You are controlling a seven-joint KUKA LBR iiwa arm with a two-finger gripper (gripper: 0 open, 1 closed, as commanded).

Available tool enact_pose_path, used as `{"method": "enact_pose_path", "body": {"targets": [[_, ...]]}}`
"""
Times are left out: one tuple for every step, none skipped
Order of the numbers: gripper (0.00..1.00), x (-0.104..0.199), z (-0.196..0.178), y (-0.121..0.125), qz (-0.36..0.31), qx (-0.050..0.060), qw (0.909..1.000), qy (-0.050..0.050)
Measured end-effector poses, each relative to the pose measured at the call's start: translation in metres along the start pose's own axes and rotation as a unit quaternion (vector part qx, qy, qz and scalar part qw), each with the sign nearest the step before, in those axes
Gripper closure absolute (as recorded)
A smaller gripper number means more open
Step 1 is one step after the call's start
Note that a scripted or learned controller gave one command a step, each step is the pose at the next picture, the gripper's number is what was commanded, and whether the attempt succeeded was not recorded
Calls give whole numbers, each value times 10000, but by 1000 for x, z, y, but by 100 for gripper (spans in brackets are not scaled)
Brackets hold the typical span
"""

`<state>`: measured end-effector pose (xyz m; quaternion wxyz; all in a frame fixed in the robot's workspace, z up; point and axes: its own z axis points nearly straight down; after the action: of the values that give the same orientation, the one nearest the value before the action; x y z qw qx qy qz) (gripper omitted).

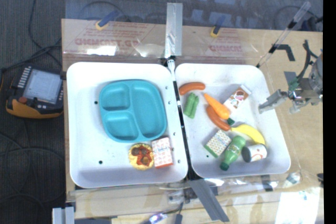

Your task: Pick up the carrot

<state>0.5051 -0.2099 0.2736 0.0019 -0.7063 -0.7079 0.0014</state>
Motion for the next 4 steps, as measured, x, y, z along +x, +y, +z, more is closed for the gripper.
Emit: {"method": "enact_pose_path", "body": {"targets": [[0, 99, 75, 38, -554, 4, 9985, 1], [0, 99, 167, 71, -832, -4, 9965, 5], [100, 100, 160, 71, -837, 18, 9965, 17], [0, 100, 160, 71, -837, 18, 9965, 17]]}}
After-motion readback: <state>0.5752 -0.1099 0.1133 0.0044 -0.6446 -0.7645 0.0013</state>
